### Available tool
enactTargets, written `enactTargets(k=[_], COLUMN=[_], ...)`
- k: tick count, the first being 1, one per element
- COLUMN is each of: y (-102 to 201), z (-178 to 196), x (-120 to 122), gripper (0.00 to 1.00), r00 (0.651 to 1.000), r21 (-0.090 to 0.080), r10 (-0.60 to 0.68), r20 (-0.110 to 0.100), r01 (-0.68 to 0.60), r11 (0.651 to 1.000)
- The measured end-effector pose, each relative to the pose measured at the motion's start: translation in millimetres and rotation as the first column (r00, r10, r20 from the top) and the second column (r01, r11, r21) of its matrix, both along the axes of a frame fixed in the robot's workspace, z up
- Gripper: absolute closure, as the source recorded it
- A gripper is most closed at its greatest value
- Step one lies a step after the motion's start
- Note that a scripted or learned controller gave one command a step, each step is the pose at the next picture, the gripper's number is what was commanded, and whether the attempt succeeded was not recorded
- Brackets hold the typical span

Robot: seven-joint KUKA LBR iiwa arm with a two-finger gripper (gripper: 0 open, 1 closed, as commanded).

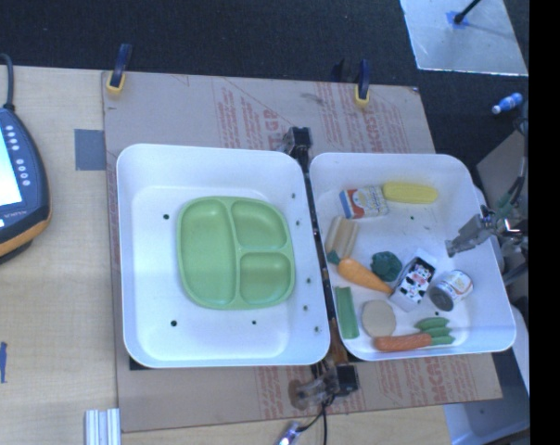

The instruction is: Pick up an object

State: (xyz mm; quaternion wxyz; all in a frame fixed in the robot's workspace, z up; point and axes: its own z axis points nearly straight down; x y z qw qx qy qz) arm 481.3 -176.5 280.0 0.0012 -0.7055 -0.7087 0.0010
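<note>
- The bench of pale wood lies under everything, with a brown cardboard sheet spread across it beneath both bins.
- The left bin sits well to the gripper's left and holds a green divided plate lying flat.
- The right bin lies directly under and left of the gripper, its far right rim nearest the tool.
- The gripper hangs over the right bin's right side; whether it is open or closed I cannot tell, and nothing shows in its grasp.
- A yellow corn cob lies up and left of the gripper, beside a small carton.
- An orange carrot lies to its left, touching a dark green broccoli piece.
- A black-and-white cow-patterned box and a small tin can sit just below the gripper.
- A red sausage and green pea pod lie farther below, near the bin's front rim.
</note>
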Motion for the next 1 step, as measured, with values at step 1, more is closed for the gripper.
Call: enactTargets(k=[1], y=[33.3], z=[-146.3], x=[45.7], gripper=[0.00], r00=[1.000], r21=[0.000], r10=[0.001], r20=[-0.003], r01=[-0.001], r11=[1.000])
